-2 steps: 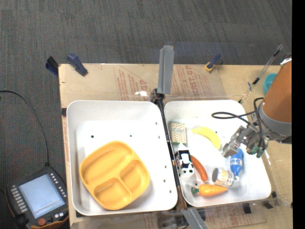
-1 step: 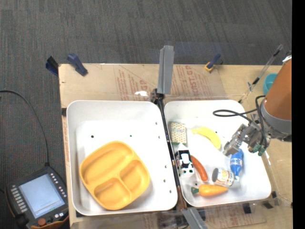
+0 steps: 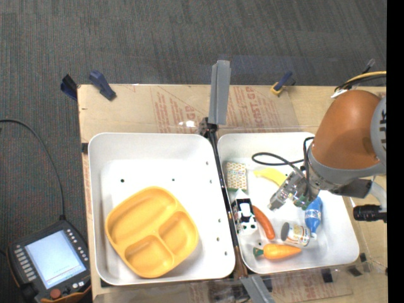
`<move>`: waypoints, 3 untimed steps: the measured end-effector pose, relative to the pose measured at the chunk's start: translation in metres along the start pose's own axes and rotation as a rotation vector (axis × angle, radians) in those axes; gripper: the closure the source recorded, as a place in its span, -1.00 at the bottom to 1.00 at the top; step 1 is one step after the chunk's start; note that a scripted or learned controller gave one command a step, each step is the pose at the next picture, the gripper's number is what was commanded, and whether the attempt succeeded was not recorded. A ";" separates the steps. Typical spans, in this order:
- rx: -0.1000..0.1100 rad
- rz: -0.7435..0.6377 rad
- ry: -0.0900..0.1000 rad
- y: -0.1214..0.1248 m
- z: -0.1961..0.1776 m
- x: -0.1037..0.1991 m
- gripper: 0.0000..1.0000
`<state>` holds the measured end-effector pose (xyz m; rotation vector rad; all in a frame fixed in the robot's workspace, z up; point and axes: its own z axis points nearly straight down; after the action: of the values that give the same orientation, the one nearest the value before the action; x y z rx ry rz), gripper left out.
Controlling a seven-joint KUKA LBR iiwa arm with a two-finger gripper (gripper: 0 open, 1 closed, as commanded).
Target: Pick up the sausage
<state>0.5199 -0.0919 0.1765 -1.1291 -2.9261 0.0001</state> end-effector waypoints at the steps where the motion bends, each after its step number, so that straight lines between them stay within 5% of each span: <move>1: -0.007 -0.116 -0.013 -0.003 0.067 0.010 1.00; 2: -0.003 -0.235 -0.005 0.028 -0.066 0.009 1.00; 3: -0.001 -0.284 0.000 -0.085 0.017 -0.042 1.00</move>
<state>0.4934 -0.1828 0.1591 -0.7040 -3.0568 -0.0022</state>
